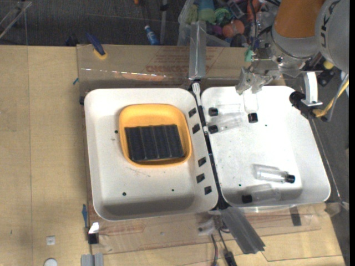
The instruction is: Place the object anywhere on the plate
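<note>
Camera view, single entry.

Item: my hand [248, 87], at the far rim of the right bin [310, 148], pointing down. Width of opening: cannot tell; nothing is visible in its grip.

Item: clear vial with a dark cap [224, 121], lying flat just below and left of my hand, close to the divider.

Item: second clear vial [273, 174], dark cap at one end, lying flat well below my hand, toward the near rim.

Item: small dark piece [253, 117], just below my hand.

Item: yellow plate [152, 113] carrying a dark ribbed block [154, 142], in the left bin [105, 170], well to my left across the divider.

Risk, my judgement: the vials are see-through and round, so I may close beside one or roll it away. A loose hold could drop it while crossing the divider. The block leaves little bare plate.
</note>
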You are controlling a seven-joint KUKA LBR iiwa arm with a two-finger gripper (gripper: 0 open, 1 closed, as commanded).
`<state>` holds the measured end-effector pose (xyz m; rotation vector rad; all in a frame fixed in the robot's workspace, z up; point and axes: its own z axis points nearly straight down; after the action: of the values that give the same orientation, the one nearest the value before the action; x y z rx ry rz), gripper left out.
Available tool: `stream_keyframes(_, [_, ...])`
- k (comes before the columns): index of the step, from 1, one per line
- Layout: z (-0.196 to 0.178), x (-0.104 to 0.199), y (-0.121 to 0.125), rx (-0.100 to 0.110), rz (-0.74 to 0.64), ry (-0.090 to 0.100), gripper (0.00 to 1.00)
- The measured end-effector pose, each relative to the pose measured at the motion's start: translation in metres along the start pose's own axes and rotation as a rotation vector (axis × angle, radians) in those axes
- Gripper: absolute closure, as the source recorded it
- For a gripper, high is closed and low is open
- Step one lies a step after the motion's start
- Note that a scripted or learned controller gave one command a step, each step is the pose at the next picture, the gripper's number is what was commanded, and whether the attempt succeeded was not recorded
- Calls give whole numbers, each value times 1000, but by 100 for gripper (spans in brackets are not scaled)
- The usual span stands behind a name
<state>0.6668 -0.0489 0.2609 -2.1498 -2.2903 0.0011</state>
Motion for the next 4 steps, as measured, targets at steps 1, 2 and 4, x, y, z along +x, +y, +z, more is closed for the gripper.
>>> stream_keyframes(1, [2,-2,0,1,-85,0,100])
stream_keyframes(2, [-9,2,1,-5,-143,-2,100])
stream_keyframes(4, [24,20,2,-5,-219,0,100])
